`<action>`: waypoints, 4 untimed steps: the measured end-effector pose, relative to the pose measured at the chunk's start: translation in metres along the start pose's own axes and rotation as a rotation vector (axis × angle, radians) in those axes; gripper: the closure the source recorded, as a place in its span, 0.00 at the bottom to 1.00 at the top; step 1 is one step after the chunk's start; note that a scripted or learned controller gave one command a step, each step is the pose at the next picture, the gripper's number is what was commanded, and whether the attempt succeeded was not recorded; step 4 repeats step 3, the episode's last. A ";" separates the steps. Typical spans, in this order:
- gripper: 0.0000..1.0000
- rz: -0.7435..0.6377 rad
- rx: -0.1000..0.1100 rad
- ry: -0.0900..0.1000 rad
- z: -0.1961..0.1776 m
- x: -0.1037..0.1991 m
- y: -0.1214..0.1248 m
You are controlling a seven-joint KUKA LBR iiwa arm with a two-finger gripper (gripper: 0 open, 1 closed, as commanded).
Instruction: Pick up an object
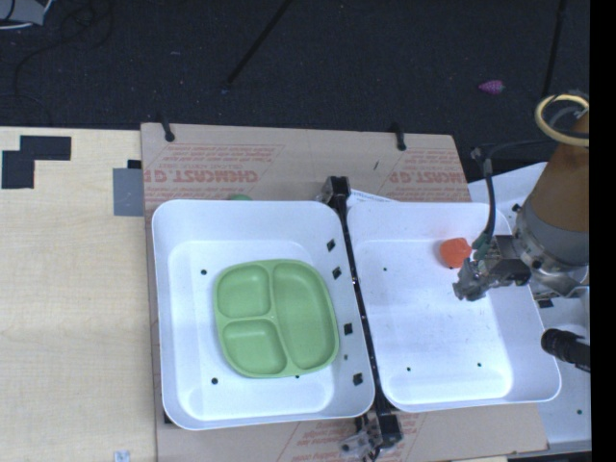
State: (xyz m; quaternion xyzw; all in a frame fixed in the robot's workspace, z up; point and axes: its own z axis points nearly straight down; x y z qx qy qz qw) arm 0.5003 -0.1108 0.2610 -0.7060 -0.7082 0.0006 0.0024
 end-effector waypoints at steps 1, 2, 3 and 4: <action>1.00 0.000 0.000 -0.001 0.017 0.053 0.003; 1.00 -0.003 -0.001 0.000 0.014 0.113 0.003; 1.00 -0.001 0.001 -0.001 0.022 0.167 -0.007; 1.00 -0.001 0.001 -0.001 0.022 0.167 -0.007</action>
